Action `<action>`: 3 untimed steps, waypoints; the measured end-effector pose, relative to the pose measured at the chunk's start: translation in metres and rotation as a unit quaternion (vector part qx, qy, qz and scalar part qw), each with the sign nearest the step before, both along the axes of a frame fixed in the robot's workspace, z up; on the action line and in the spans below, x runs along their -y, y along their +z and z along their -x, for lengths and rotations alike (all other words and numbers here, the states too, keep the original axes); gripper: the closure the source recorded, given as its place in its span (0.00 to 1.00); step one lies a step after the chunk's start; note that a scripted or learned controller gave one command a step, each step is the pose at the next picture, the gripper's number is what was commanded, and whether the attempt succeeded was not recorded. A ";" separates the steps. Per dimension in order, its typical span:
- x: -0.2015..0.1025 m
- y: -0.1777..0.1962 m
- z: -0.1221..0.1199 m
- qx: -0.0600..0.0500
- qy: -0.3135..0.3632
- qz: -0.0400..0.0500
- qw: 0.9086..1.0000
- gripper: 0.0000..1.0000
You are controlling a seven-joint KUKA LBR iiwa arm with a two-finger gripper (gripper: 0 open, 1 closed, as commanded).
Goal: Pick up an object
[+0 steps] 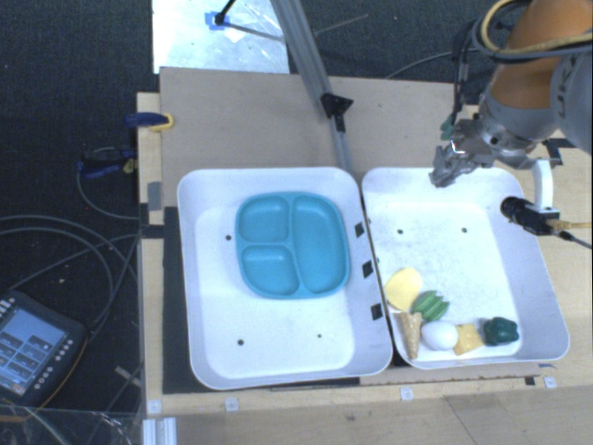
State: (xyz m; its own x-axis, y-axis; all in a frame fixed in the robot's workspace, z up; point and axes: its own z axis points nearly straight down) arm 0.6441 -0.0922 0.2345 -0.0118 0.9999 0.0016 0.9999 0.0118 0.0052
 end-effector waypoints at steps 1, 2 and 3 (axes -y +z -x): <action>-0.056 -0.010 -0.009 -0.002 0.000 0.000 1.000 1.00; -0.111 -0.017 -0.020 -0.001 0.000 0.000 1.000 1.00; -0.171 -0.018 -0.027 -0.001 0.000 -0.001 1.000 1.00</action>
